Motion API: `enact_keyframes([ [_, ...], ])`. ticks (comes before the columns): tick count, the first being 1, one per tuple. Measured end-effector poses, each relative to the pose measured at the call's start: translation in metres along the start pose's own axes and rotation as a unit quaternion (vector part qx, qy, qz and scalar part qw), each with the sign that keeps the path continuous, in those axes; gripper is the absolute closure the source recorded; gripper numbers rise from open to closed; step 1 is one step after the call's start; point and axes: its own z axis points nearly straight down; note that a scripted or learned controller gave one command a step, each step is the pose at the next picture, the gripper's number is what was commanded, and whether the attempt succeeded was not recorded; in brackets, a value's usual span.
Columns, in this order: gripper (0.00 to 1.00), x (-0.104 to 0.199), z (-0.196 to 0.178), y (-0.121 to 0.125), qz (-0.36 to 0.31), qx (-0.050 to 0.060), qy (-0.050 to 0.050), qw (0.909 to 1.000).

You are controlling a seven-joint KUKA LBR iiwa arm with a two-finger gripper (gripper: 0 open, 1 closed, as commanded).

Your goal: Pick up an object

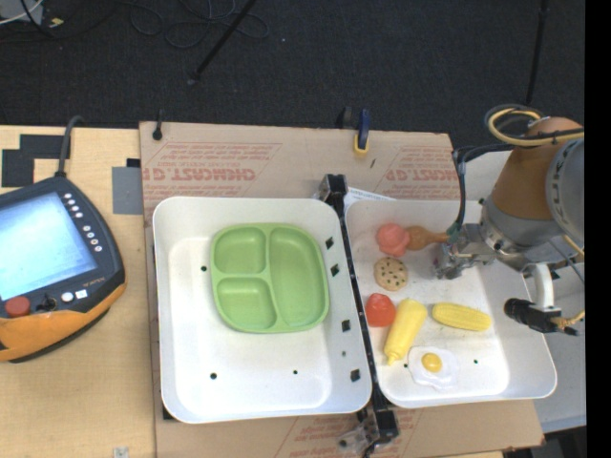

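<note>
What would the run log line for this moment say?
phase: approach | gripper: low in right bin, beside pink toy | holding: nothing seen | green tray: left bin

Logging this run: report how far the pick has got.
Done: nothing lifted; the cookie, corn cob, mustard bottle and fried egg all lie in the right bin. In hand: the gripper is low in that bin, beside the pink toy. Left: grasp and raise one object.
</note>
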Motion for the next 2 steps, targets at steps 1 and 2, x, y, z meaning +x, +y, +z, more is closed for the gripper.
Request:
enact_keyframes([
  [1, 1.00, -0.004, -0.043, -0.002, 0.005, -0.003, -0.001, 1.0000],
  [2, 1.00, -0.011, -0.087, -0.001, 0.006, -0.003, -0.001, 1.0000],
])
